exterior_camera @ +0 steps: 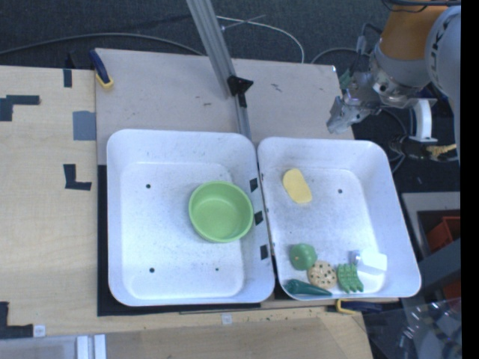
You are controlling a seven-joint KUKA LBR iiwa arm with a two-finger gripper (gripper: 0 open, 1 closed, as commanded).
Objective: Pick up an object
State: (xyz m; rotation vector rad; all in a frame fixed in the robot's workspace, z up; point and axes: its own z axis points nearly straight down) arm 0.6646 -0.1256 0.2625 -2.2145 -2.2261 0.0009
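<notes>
While claw (340,118) hangs above rt bin (389,170), grip state unclear, yellow oval obj (297,186) lies inside.

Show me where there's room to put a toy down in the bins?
Left bin: bare floor all round the green bowl. Right bin: free middle and right, between the yellow piece and the near corner. That corner is crowded with small toys.

Two white bins (120,200), one green bowl (220,212), six small items (329,271)
</notes>
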